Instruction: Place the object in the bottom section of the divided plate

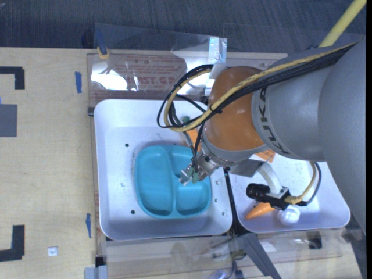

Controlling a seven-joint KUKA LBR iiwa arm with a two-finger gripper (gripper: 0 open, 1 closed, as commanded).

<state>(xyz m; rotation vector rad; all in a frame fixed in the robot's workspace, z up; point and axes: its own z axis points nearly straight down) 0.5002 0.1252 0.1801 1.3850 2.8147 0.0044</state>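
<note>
**Over the plate's right side**

My fingers [192, 174] hung low over the blue divided plate [156, 182], which lay in the left-hand white bin [113, 156] as the camera saw it. They were above the plate's right edge, about where the ridge parted its two smaller sections. My own wrist hid too much, so I could not tell whether they were open or closed, or had hold of anything. In the right-hand bin [334, 205], an orange cone-shaped piece [254, 211] lay near a white ball [289, 216], well apart from the plate.
</note>
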